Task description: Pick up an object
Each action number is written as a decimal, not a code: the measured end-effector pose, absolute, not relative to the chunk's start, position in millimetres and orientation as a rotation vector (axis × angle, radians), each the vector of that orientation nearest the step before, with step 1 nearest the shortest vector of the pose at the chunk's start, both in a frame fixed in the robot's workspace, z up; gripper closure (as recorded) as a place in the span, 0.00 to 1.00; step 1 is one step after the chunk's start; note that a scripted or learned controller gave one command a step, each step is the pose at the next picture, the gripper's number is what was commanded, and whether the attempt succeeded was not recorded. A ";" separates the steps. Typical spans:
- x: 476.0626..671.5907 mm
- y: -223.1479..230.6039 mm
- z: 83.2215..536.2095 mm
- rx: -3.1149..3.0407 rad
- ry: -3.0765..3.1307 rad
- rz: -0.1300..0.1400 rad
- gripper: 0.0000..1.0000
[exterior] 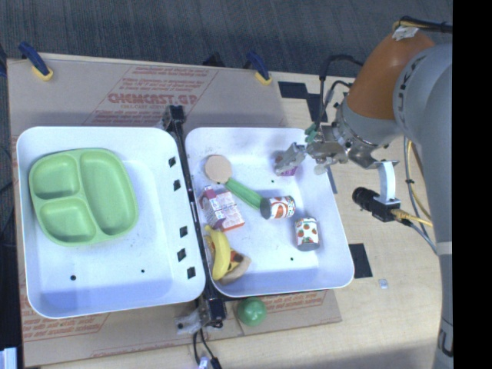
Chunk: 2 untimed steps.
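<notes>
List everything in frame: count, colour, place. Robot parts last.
white bins: 2, white, side by side on the bench
divided plate: 1, green, left bin
round disc: 1, tan, right bin, upper left
green stick: 1, green, right bin, running from the disc toward the can
small carton: 1, red and white, right bin, left side
banana: 1, yellow, right bin, lower left
can: 1, red label, lying on its side mid right bin
strawberry box: 1, white and red, right bin, lower right
ball: 1, green, on the bench below the right bin
clamps: 2, blue and yellow, bench top edge
arm: 1, grey and orange, from the right
claw: 1, grey, over the right bin's upper right
</notes>
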State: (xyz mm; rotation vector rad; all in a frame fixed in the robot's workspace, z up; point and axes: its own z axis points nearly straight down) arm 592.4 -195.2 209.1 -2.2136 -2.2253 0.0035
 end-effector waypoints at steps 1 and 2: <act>655.5 -209.6 94.2 -2.209 -2.226 0.006 0.00; 657.1 -209.3 106.8 -2.205 -2.233 0.004 1.00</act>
